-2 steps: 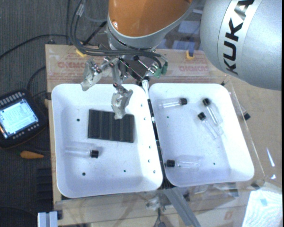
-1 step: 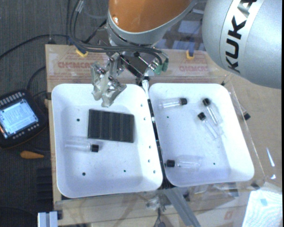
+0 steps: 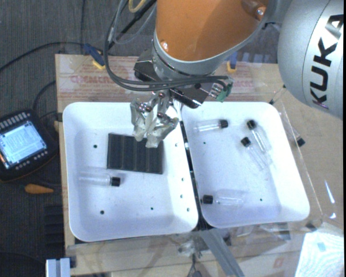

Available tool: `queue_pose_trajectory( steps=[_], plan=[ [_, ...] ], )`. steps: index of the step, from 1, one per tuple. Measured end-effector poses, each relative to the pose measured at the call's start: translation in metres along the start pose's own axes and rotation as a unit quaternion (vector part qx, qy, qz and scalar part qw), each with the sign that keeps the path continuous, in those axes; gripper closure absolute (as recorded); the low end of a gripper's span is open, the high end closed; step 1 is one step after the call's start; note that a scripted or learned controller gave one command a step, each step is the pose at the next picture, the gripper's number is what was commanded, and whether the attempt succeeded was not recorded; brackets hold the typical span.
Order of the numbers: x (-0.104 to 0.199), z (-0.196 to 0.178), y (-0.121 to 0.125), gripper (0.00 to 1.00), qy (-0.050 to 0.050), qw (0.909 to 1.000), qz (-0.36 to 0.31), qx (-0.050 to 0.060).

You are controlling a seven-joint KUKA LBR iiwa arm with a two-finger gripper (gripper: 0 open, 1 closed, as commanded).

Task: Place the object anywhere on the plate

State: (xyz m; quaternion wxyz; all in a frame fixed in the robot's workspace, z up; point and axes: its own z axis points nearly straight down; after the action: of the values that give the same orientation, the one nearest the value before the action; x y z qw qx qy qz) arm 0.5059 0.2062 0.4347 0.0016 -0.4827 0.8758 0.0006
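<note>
Gripper [image 3: 151, 133] over the dark ribbed rectangular plate [image 3: 127, 154] in the left white bin [image 3: 86, 212], fingers' state unclear, clear plastic vial with black cap [image 3: 101, 179] lying near the plate.

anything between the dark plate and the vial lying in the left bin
No. In the camera view a bare strip of white bin floor separates the dark plate from the vial lying just below its lower left corner; the two are close but apart.

"KUKA" in black letters, running vertically, on grey arm housing [image 3: 320, 45], up and right of the jaws. Faint reddish print along cardboard sheet [image 3: 81, 79] behind the jaws, unreadable. Handheld pendant screen [image 3: 18, 143] far left of jaws, content too small to read.
</note>
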Motion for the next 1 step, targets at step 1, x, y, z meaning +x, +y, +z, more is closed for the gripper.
queue_pose_trajectory(
  steps=[1],
  plan=[
    [0.011, 0.0061, 0.0184, 1.0, 0.0, 0.9851, -0.172, -0.001]
  ],
)
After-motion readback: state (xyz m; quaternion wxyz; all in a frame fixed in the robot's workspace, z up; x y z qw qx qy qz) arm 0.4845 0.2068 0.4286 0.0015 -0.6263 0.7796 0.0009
